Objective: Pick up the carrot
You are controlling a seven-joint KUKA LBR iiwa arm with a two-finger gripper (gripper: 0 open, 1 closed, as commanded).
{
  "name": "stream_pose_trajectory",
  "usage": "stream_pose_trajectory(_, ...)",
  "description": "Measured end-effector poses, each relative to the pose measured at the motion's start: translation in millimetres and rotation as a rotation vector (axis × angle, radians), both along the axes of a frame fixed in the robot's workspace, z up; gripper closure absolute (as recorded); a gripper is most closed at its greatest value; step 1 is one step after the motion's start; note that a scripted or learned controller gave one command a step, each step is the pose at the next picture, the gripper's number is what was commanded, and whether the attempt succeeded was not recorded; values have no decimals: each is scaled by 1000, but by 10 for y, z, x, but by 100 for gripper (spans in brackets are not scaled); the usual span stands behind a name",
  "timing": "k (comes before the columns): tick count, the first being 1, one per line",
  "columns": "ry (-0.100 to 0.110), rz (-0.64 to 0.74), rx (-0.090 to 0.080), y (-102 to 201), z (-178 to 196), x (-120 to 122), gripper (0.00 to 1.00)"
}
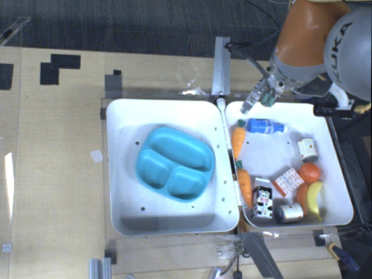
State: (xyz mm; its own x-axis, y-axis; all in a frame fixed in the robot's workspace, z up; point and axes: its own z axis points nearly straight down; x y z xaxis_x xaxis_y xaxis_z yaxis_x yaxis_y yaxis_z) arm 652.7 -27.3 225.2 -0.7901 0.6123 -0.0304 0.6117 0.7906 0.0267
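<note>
A: Where does the arm point(325, 34) stand?

B: Above the far edge of the right bin point(343, 173), with the gripper point(256, 100) hanging near that bin's far-left corner. Nothing sits between its fingers; whether they are wide or narrow I cannot tell from up here.

A: And the left bin point(125, 214)?

B: It carries a blue sectioned plate point(174, 163), nothing the job needs.

A: The carrot?

B: There are two orange ones along the right bin's left wall. One carrot point(238, 140) lies toward the far-left corner, just beside a blue bottle point(265, 126). The second carrot point(245, 186) lies further down that wall, touching a small black-and-white carton point(263, 202).

A: Which would you go for?

B: The far one, I'd judge; it is nearest the gripper. Its long axis runs along the wall, so the fingers should close across its width, and the wall-side finger needs room to slip between carrot and wall. I'd come straight down, clear of the bottle, and grip the thick middle rather than the leafy tip.
</note>
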Motion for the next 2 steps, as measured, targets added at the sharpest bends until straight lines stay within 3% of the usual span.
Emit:
stream_pose_trajectory(1, 29, 156, -6, 302, 172, -57, 100)
stream_pose_trajectory(2, 32, 261, -8, 359, -390, -426, 100)
